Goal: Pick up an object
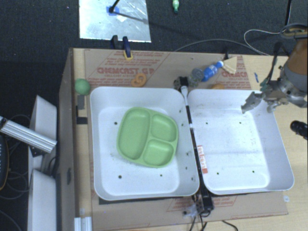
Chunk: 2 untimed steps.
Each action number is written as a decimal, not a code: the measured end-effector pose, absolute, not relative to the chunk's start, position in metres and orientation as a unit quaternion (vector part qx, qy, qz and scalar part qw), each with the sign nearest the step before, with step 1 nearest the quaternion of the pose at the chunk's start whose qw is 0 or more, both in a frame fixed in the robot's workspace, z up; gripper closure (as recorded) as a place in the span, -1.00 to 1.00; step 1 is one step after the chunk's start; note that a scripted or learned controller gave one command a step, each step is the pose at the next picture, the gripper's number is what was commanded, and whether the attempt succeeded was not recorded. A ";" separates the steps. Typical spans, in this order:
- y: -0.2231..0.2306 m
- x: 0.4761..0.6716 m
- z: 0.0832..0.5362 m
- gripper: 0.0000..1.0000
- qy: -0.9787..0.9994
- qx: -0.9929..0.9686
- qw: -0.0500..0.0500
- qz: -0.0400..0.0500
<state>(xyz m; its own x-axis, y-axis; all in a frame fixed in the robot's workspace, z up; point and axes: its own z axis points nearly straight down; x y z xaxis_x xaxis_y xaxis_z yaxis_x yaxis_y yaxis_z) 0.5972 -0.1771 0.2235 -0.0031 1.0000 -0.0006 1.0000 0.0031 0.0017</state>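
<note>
Two shallow white bins lie side by side on the bench [159,64], which is covered by a brown sheet with red print. In the left bin [103,105] there is a light green plate [147,137] with three compartments, one large at the left and two smaller at the right. The plate lies flat near the middle of this bin, a little turned, and it touches none of the walls. The right bin [276,167] has only some small dark dots and faint marks on its floor.

The arm comes in from the right side, and its hand [259,103] hangs over the upper right corner of the right bin, near the far rim. Two grey fingers [250,101] point down and to the left and stand a little apart from each other, so the hand looks open, with nothing between them. The hand is well apart from the green plate, with the divider between the two bins lying between them.

Outside the bins, a small green ball [82,86] rests on the bench just beside the upper left corner of the left bin. A blue bottle [211,71] lies on its side behind the right bin, and an orange ring [139,80] lies behind the left bin. Further back, on the dark floor, there is a shiny metal sheet [114,13] and a small green thing [175,4] that I cannot tell more about
</note>
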 end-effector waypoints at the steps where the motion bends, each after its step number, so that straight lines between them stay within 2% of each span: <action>1: -0.206 0.665 0.089 -1.00 0.709 0.705 -0.001 0.000; 2: -0.199 0.669 0.085 -1.00 0.709 0.705 0.002 0.001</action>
<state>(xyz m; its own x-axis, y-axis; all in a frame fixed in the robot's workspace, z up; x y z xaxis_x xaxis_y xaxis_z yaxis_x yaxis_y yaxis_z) 0.6693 -0.1989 0.0854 -0.0054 1.0000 -0.0013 1.0000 0.0054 0.0032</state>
